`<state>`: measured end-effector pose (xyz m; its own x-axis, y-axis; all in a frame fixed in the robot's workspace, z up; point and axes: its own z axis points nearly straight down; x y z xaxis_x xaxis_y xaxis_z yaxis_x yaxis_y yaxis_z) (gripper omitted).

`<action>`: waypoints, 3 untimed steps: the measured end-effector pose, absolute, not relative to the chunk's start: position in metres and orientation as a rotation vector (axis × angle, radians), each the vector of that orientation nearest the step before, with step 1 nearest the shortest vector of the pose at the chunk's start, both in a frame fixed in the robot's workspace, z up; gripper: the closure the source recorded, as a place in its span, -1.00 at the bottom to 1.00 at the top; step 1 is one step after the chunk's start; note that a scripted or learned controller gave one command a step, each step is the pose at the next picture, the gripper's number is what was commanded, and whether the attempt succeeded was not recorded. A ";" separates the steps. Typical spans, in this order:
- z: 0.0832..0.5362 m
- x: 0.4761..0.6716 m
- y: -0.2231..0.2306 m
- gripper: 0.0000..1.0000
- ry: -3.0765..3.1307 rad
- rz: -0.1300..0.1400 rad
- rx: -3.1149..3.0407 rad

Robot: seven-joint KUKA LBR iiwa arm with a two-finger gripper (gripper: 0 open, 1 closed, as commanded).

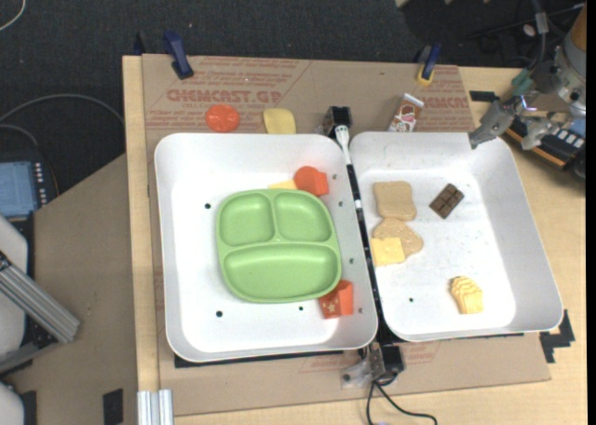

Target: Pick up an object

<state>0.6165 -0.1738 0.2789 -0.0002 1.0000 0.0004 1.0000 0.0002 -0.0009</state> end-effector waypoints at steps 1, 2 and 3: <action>0.168 0.595 -0.124 -1.00 -2.217 0.008 -2.208; 0.084 0.584 -0.125 -1.00 -2.218 -0.005 -2.222; 0.087 0.497 -0.126 -1.00 -2.216 -0.002 -2.226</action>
<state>0.4967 -0.1265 0.0870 0.0046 1.0000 0.0011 1.0000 -0.0046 0.0009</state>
